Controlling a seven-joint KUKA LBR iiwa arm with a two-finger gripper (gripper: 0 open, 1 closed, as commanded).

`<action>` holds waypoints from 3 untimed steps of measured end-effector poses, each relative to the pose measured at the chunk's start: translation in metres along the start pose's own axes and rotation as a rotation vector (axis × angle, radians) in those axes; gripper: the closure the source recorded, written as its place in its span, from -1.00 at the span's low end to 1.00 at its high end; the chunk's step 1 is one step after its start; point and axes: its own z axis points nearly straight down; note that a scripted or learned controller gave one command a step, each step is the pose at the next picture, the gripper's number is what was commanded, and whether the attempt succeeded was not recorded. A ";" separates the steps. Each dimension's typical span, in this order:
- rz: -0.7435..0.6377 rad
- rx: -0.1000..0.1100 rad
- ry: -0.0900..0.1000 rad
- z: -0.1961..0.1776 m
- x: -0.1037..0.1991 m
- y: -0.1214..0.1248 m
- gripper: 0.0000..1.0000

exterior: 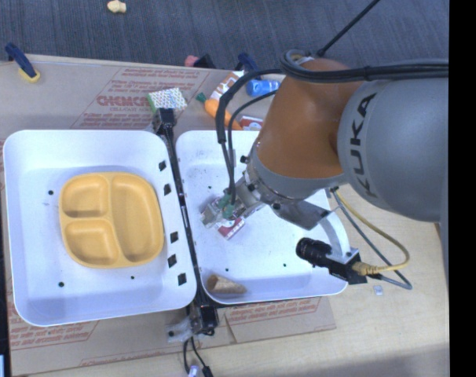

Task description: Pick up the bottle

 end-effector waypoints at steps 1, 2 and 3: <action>-0.076 0.005 0.003 0.084 0.039 0.018 1.00; 0.032 0.000 0.001 -0.012 0.046 0.022 1.00; -0.245 0.004 0.003 0.038 0.052 0.024 1.00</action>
